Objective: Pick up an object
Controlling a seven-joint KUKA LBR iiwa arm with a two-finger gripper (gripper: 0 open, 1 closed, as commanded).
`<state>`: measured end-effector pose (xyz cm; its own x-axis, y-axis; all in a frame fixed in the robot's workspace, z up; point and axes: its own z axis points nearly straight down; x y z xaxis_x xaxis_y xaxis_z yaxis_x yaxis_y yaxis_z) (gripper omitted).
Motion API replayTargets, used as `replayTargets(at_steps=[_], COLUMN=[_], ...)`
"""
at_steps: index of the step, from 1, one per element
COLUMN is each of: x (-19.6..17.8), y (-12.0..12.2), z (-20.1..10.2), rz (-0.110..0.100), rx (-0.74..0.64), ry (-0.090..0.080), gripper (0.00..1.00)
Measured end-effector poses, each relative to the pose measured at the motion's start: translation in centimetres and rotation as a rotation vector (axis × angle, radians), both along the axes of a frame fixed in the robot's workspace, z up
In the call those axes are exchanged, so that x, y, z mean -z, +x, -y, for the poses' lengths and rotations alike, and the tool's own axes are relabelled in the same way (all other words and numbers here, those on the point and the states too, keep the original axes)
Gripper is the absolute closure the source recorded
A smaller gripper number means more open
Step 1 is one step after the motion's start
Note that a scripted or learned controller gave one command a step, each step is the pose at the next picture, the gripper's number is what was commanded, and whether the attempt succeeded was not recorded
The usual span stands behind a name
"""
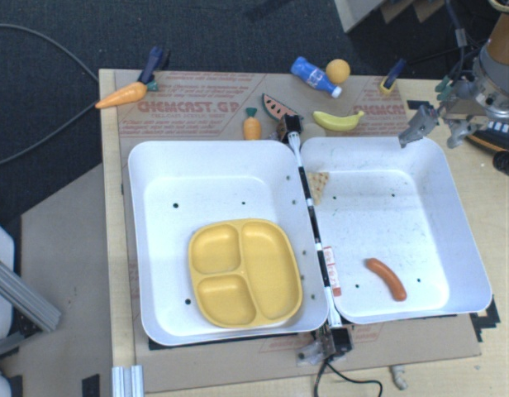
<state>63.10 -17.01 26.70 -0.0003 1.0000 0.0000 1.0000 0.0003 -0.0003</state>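
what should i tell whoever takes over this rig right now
Gripper: open, holding nothing, above the far right corner of the right bin.
Right bin: a sausage lies near its front.
Left bin: a yellow tray with three compartments.
Behind the bins on the bench: carrot, banana, blue bottle, orange ball, watermelon slice.
Done: nothing picked yet.
Left: move down to an object, probably the sausage, close on it and lift.
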Motion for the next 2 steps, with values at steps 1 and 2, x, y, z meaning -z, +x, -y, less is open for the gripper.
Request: replayTargets(at_steps=[1, 2], x=[2.6, 18.3], y=[-7.1, -13.6], z=[-0.9, -5.2], rz=[0.0, 0.0], rx=[0.001, 0.001], ry=[0.0, 0.0], gripper=[0.0, 0.0])
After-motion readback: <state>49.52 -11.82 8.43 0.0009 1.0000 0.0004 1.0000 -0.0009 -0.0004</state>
